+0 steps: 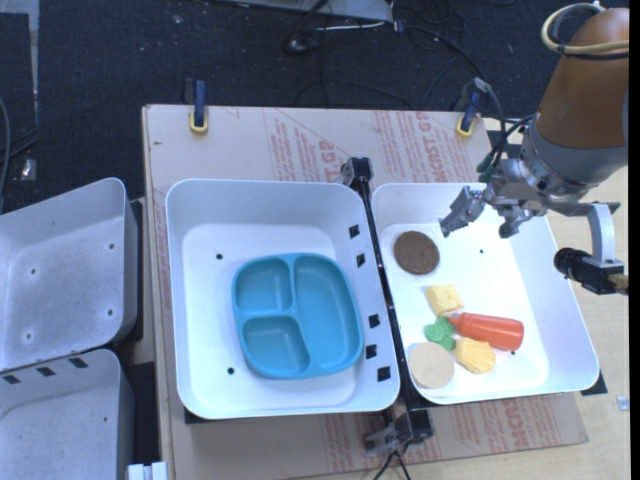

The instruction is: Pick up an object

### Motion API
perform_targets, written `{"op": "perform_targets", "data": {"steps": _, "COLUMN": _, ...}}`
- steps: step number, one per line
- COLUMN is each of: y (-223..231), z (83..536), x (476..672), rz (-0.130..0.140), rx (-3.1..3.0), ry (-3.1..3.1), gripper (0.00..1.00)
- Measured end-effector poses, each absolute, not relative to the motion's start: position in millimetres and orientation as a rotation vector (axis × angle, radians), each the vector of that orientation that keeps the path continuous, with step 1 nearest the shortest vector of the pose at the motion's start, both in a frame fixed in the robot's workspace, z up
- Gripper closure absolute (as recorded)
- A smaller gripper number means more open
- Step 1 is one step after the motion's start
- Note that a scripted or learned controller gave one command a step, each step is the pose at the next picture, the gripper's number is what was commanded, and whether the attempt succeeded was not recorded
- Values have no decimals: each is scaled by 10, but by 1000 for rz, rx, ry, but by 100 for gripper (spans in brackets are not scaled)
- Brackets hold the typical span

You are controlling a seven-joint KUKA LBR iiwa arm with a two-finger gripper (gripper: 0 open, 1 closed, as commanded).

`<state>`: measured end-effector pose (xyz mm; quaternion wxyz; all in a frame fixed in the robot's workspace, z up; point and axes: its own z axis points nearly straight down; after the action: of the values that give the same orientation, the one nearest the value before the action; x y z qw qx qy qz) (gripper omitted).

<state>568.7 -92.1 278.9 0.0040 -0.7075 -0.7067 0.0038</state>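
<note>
Grey metal pincer (483, 217) seemingly spread and unladen, above round brown patty (416, 252), smooth white bin (560, 313).

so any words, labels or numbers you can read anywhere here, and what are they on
Red print on the brown board under the bins: repeated lettering, upside down and mirrored in places, too blurred to read for sure.
White bins, blue tray, food pieces and arm: no text that I can see.

Blue divided tray (297, 314) in left bin (190, 268); perhaps clamps (199, 108).
</note>
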Motion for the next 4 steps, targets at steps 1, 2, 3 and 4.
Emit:
{"op": "perform_targets", "data": {"steps": 1, "y": -920, "z": 2846, "x": 5705, "rz": 1, "rx": -2221, "ry": -2222, "gripper": 0}}
{"op": "perform_targets", "data": {"steps": 2, "y": -940, "z": 2404, "x": 5661, "rz": 5, "rx": -2221, "ry": -2218, "gripper": 0}}
{"op": "perform_targets", "data": {"steps": 3, "y": -1004, "z": 1927, "x": 5650, "rz": 5, "rx": -2221, "ry": -2217, "gripper": 0}}
{"op": "perform_targets", "data": {"steps": 4, "y": -917, "z": 1435, "x": 5596, "rz": 4, "rx": -2220, "ry": -2217, "gripper": 0}}
